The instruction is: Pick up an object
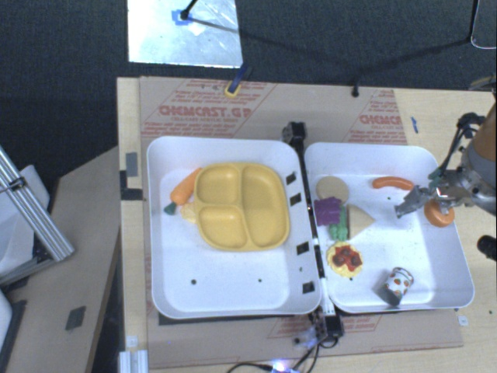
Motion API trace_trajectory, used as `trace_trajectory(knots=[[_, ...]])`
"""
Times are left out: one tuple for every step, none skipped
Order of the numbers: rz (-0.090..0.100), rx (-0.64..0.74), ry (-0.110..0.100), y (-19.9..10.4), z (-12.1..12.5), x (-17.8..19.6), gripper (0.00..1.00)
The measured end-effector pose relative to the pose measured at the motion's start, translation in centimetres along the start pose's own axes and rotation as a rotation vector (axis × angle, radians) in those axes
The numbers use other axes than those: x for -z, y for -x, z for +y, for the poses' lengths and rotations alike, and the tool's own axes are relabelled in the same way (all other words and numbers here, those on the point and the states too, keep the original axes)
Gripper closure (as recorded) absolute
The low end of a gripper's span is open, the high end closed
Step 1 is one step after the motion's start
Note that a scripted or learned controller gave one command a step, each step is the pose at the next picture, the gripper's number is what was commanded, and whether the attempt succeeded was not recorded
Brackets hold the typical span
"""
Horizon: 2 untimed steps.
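Objects are sitting mostly in the right bin (446, 286). Gripper (405, 208) is hovering over that bin's right half, fingers pointing left and down; can't tell from this angle how wide they're standing, and nothing is showing between them.

Nearest items to the claw: an orange sausage-shaped piece (393, 183) is lying just up-left of the fingertips, apart from them. An orange round piece (439, 216) is sitting just right of the tips, partly tucked under the wrist. Can't tell if either is touching the claw.

Further left in the same bin: a tan round disc (333, 187), a purple block (328, 210) below it, a green piece (339, 228) beside that, and a pale wedge (359, 222) touching the green piece's right side. Below those, a yellow disc with red topping (345, 259). Near the front edge, a small grey can-like item (396, 284) is lying tilted, well apart from the claw.

Left bin (167, 286) is holding a yellow divided plate (238, 207), with an orange carrot (185, 186) resting against its upper-left rim.
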<state>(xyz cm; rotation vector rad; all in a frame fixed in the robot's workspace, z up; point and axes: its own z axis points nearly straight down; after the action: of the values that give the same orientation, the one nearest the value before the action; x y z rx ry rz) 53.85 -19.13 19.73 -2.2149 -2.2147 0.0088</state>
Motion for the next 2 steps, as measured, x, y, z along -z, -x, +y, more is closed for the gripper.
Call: trace_trajectory(knots=[[-0.003,0.003,0.012,0.0,0.3,0.6,0.0],[-0.002,0.003,0.009,-0.2,0.9,-3.6,0.0]])
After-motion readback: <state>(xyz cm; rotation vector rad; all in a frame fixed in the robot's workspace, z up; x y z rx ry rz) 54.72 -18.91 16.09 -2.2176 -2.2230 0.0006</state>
